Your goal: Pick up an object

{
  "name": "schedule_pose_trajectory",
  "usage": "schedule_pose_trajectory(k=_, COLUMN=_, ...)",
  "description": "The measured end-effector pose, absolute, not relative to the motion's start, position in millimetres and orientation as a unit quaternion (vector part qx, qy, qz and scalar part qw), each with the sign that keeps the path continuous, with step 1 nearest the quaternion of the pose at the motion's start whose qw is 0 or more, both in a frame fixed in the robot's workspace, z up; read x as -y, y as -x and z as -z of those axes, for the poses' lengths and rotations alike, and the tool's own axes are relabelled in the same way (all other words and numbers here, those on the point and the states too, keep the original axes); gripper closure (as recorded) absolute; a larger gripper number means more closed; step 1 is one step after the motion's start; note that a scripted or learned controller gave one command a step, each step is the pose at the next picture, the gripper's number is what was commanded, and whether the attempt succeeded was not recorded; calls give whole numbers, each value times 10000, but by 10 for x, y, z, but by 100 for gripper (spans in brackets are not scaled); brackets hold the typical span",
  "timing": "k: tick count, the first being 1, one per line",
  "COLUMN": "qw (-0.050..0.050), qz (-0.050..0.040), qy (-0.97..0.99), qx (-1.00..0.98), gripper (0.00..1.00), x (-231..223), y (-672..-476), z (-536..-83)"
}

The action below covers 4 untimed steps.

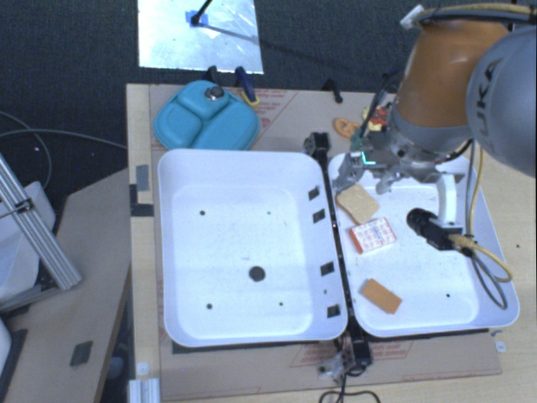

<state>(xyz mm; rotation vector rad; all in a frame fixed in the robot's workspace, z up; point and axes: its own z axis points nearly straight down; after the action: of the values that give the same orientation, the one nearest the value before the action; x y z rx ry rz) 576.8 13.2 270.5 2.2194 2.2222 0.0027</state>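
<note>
Smooth white plastic bins [226, 175]

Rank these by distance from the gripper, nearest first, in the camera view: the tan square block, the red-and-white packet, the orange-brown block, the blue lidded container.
1. Tan square block, right bin, just below the gripper.
2. Red-and-white packet, mid right bin.
3. Orange-brown block, right bin's near edge.
4. Blue lidded container, behind the left bin.

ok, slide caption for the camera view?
KUKA gripper hovers over right bin near tan block; left bin alongside.

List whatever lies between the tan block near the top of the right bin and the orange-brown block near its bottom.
In the camera view, a red-and-white box lies between the tan block and the orange-brown block.
</note>
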Motion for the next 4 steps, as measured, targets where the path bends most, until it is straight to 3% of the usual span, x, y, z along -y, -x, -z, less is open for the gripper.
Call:
schedule_pose_trajectory(k=1, qw=9, qz=-23, qy=-7043, qx=-7099, gripper=0, x=-620, y=-5901, z=-2990)
schedule_pose_trajectory(k=2, qw=-8, qz=-18, qy=-7028, qx=-7114, gripper=0, x=-1421, y=-5303, z=-3240)
schedule_pose_trajectory(k=3, qw=-24, qz=23, qy=-7067, qx=-7075, gripper=0, x=-1620, y=-5130, z=-1176)
schedule_pose_trajectory(k=4, qw=24, qz=-60, qy=-7049, qx=-7093, gripper=0, x=-2375, y=-6179, z=-1070)
